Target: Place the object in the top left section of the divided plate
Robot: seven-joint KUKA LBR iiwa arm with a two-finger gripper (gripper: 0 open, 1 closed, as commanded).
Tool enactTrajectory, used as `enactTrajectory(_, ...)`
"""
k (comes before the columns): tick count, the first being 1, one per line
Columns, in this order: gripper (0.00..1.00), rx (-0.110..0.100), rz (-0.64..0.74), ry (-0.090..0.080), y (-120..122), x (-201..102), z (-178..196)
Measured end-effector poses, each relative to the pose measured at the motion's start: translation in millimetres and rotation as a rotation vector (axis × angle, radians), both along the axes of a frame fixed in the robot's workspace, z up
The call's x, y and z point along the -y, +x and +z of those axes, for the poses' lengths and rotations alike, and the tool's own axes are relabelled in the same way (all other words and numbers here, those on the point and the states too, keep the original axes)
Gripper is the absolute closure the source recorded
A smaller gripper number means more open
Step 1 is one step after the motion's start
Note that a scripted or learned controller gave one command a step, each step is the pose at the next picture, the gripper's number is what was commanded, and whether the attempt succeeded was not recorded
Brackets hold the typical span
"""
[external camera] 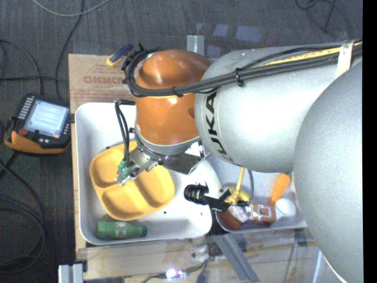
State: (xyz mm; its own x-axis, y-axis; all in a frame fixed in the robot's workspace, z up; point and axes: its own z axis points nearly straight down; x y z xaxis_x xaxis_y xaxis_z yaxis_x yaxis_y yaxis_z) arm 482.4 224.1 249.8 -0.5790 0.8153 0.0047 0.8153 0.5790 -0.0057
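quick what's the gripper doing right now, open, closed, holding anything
Gripper: over the yellow divided plate; open or closed cannot be told.

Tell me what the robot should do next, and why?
Probably lower a little and let go, if it holds anything. The claw hangs right over the yellow plate in the left bin, near its upper sections. I can't tell what it carries. The green bottle lies beside the plate.

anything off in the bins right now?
Green bottle lies on its side along the left bin's near wall, below the yellow divided plate. Nothing looks spilled or broken. The gripper is over the plate.
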Motion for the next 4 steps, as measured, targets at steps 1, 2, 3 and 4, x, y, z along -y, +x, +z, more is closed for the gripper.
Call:
enactTrajectory(1,0.00,0.000,0.000,0.000,0.1,0.3,-0.1)
enactTrajectory(2,0.00,0.008,0.095,-0.001,1.9,5.7,100.5)
enactTrajectory(3,1.00,0.009,0.091,-0.006,3.0,6.8,109.4)
enactTrajectory(4,0.00,0.009,0.091,-0.006,3.1,7.0,109.3)
